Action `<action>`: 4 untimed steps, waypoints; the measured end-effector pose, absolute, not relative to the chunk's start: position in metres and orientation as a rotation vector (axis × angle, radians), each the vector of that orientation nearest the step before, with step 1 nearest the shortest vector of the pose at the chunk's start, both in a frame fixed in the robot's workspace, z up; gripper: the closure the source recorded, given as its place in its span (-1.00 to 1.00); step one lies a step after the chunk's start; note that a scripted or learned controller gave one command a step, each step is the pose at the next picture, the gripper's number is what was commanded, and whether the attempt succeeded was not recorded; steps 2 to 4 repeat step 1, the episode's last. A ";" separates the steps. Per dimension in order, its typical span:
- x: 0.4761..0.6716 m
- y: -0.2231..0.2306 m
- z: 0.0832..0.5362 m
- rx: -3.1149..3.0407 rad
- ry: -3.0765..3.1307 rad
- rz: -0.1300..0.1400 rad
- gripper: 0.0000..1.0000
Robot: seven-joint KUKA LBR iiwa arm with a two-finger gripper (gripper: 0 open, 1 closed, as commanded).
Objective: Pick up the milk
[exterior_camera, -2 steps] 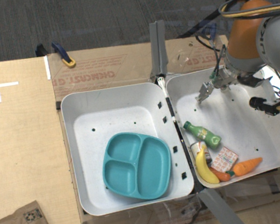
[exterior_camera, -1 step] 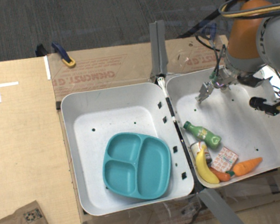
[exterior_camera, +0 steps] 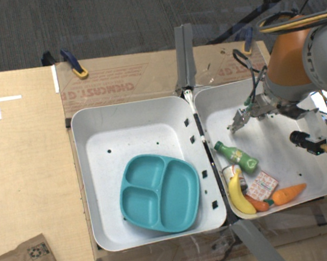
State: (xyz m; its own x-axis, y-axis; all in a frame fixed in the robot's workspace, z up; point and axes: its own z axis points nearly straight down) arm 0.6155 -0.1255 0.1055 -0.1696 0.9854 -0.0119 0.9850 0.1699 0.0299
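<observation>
Milk (exterior_camera: 261, 186) lies wedged in the clutter toward the near side of the right bin (exterior_camera: 318, 186), touching the banana (exterior_camera: 239, 194) and carrot (exterior_camera: 289, 194). Well beyond it hangs the gripper (exterior_camera: 239, 120), fingers spread, holding nothing. Crowded neighbours could block a clean grasp.

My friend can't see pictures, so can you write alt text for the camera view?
A grey robot arm's two-finger gripper hangs over the right white bin, above a green bottle, yellow banana, small red-and-white milk carton and orange carrot. The left white bin holds a teal divided plate.
</observation>
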 end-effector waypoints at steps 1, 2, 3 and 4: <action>0.559 -0.131 0.104 1.802 2.537 0.022 -1.00; 0.559 -0.131 0.104 1.802 2.537 0.022 -1.00; 0.559 -0.131 0.104 1.802 2.537 0.022 -1.00; 0.559 -0.131 0.104 1.802 2.537 0.022 -1.00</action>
